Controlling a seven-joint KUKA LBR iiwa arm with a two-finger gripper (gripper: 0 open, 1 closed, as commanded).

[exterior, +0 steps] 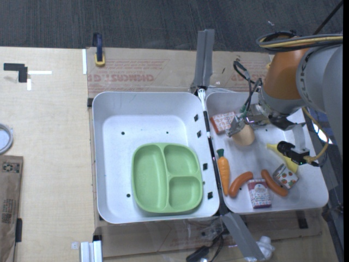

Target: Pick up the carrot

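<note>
The carrot (223,172) lies against the right bin's (322,198) left wall, untouched, while the gripper (238,125) hovers farther back; its jaws' state I cannot tell.

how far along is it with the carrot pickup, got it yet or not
Not yet. Nothing looks done: the carrot lies untouched along the left wall of the right bin, beside a sausage. In hand: the gripper hovers at the bin's far end, by a tan object, away from the carrot. Left: move over, grasp, lift.
</note>
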